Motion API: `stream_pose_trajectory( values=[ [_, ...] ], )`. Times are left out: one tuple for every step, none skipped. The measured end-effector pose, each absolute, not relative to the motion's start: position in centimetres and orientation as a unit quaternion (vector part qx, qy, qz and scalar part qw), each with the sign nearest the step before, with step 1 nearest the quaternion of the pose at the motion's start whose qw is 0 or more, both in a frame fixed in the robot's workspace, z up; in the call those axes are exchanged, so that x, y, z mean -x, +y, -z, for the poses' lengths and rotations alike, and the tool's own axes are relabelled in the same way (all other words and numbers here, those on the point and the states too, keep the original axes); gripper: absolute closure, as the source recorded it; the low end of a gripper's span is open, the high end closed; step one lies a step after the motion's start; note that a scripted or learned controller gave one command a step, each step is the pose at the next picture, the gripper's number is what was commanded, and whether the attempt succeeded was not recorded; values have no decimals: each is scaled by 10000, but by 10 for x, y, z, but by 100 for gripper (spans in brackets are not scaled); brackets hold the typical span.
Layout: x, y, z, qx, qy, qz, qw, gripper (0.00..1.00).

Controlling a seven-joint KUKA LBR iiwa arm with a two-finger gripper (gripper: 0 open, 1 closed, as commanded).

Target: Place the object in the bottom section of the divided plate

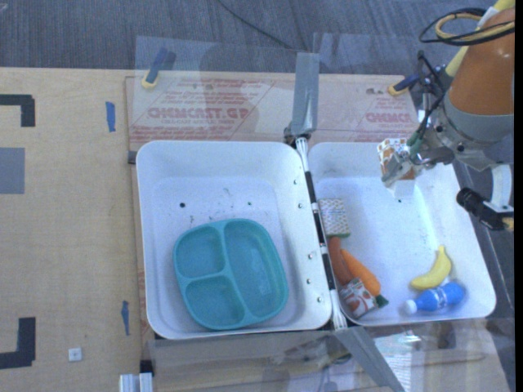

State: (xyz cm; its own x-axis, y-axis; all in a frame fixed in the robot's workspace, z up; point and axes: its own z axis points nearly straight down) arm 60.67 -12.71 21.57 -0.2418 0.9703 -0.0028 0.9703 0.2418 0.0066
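Camera view, contents. Left white bin [155,178]: one teal plastic divided plate [230,273], three compartments, lying flat toward the near edge. Right white bin [458,211]: small sponge-like speckled block [333,216] against the dividing wall; orange carrot-shaped toy [357,269] just below it; small red-and-white carton [357,298] touching the carrot's near end; yellow plastic banana [433,270]; blue bottle with white cap [435,298] just beside the banana — both at the near right corner. Gripper [398,166] of the grey-and-orange arm [482,80] over the bin's far part, well apart from every item; state of jaws — cannot tell. Light wooden surface [65,235] carries both bins.
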Motion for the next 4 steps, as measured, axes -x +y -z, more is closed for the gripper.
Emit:
stream_pose_trajectory(
  values=[
    [-589,-48,-248,-6533,7571,-5,11,100],
    [-551,40,-194,-5927,8054,4,-7,100],
    [-481,122,-226,-5604,8282,9,-13,100],
    [-481,121,-226,-5614,8275,6,-10,0]
  ],
)
